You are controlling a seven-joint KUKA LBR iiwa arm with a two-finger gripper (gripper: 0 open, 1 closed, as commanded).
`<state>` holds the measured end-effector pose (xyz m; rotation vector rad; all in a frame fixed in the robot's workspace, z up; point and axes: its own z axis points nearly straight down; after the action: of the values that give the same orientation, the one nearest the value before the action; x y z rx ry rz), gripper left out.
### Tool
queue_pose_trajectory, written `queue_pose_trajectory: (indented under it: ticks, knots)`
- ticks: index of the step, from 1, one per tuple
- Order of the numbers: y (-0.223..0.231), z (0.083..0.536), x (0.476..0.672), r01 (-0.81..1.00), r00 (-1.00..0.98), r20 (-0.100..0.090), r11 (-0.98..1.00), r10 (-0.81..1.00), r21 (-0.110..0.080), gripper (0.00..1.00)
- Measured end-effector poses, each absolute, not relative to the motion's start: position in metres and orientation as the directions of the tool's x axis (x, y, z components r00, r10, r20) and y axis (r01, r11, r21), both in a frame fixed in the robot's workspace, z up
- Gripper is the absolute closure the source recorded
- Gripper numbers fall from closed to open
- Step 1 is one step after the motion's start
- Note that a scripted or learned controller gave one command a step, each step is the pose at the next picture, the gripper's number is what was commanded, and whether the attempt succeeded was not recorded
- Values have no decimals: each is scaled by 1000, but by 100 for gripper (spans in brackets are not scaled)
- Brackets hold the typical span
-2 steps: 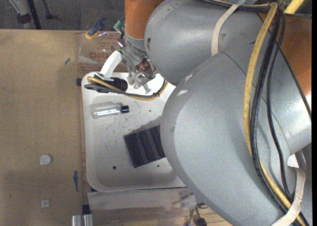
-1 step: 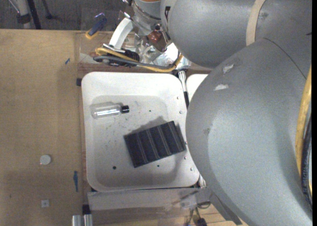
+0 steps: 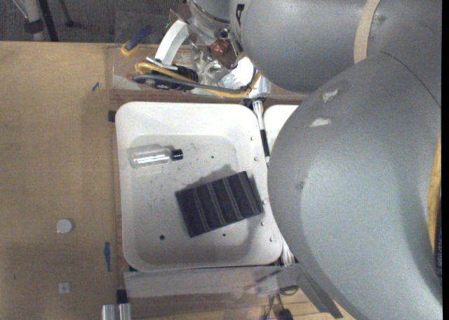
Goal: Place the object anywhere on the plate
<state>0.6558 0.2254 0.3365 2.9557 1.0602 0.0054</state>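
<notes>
The gripper [image 3: 212, 50] sits at twelve o'clock in the view, beyond the far rim of the left bin [image 3: 133, 118], under the orange band of the arm [image 3: 337, 101]; whether its fingers are spread or pressed together cannot be told, glare and clutter masking the tips. The likely object, a small clear bottle [image 3: 154, 156] with a dark cap, lies on its side in the left bin at about seven o'clock from the gripper, well apart from it, long axis running nine to three, cap toward three. It appears smooth, cylindrical and glossy, so it may roll under a sideways nudge. Just beside it, toward five o'clock and not touching, lies a dark ribbed slab [image 3: 219, 203], rectangular, matte, with parallel grooves, set askew; this is possibly the plate, though that is a judgement. The bin is shallow white plastic with rounded corners and scattered dark specks. The desk [image 3: 49, 171] is bare tan board. Nothing is placed yet.
</notes>
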Motion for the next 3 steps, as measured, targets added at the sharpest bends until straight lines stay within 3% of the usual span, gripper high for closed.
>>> queue_pose_trajectory:
  ticks: [1, 2, 3]
  knots:
    - [226, 347, 656, 637, 771, 6, -771, 637, 5, 100]
    - [227, 250, 644, 693, 721, -3, -721, 693, -3, 100]
    - [230, 260, 644, 697, 717, -4, -717, 697, -3, 100]
